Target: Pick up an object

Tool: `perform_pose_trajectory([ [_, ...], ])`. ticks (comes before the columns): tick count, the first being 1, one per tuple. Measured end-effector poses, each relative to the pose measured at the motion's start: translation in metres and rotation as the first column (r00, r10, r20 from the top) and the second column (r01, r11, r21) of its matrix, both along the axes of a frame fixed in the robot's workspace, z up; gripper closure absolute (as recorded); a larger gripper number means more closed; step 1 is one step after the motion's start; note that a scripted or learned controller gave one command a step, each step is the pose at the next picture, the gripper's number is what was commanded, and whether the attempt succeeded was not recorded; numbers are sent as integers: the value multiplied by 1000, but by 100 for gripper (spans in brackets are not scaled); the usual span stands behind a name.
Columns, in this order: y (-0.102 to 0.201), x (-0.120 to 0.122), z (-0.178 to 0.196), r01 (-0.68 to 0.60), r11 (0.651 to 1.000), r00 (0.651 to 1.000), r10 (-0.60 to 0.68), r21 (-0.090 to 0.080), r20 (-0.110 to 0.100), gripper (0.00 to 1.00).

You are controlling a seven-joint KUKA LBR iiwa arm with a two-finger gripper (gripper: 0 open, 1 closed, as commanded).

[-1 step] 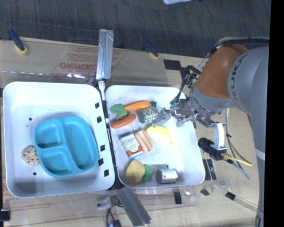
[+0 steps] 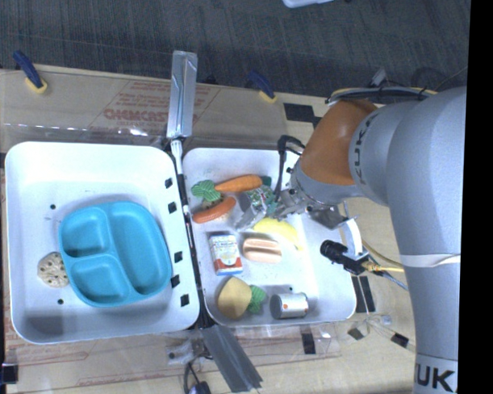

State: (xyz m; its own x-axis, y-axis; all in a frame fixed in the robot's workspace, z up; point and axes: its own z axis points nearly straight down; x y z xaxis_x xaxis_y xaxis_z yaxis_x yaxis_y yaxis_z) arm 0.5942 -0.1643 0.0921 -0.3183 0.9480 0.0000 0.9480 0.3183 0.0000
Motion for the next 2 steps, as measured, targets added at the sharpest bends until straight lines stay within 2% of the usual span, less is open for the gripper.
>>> perform_pose_trajectory([
  [1, -9, -9, 0, -131, 991, 991, 131, 2, -4, 0],
  [2, -9, -8, 10, -135, 991, 991, 135, 1, -3, 100],
])
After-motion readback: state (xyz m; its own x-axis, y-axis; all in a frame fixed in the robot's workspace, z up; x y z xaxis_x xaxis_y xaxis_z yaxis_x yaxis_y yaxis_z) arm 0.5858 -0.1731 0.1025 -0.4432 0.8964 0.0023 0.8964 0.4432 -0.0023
